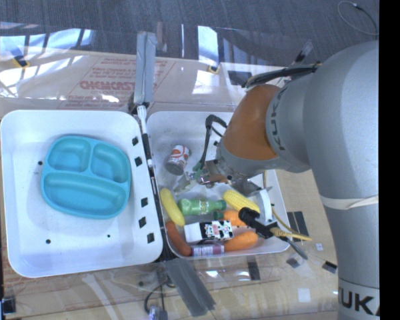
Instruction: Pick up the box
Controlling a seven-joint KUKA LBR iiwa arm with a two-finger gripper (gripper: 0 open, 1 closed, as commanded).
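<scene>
Two white bins sit side by side on the bench; the right bin is crowded. At its lower edge, the box lies wedged among a corn cob, a green bottle and carrots, so neighbours could block a clean grasp. The claw hovers above the clutter; I cannot tell its opening.

arm: bulky grey casing | orange band near wrist | "KUKA" lettering | black cable looped alongside
</scene>
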